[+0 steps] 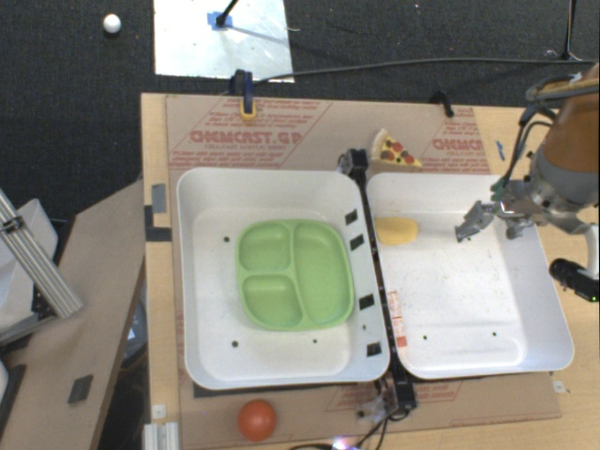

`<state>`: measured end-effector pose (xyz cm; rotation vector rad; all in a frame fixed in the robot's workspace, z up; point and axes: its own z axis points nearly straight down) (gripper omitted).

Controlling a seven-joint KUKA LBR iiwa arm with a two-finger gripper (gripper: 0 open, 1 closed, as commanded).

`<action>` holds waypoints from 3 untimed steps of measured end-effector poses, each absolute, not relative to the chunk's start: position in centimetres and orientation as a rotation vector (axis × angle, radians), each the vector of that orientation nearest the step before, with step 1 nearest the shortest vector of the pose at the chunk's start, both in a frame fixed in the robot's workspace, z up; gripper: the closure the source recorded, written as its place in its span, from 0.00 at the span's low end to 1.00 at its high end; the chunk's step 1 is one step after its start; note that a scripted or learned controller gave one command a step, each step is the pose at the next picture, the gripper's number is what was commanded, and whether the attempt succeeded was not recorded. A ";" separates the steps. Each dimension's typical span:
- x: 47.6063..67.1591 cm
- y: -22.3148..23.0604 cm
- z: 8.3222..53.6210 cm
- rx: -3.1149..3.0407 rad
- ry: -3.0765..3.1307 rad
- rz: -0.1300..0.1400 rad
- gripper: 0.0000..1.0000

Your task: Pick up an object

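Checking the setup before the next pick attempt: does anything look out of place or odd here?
Two items lie outside the bins: a toy pizza slice on the board behind them and an orange ball in front of the left bin. The yellow object lies in the right bin.

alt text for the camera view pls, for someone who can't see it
Two shallow white bins sit side by side: the left bin holds a green divided tray, the right bin a small yellow object near its upper left. The gripper reaches in from the right, above the right bin and apart from the yellow object. An orange ball lies on the bench below the left bin.
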<state>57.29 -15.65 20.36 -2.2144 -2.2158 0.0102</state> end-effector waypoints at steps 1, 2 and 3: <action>57.6 -15.6 21.1 -2.219 -2.226 -0.001 0.00; 57.3 -15.1 14.9 -2.217 -2.221 0.003 0.00; 57.6 -15.6 10.6 -2.220 -2.223 0.001 0.00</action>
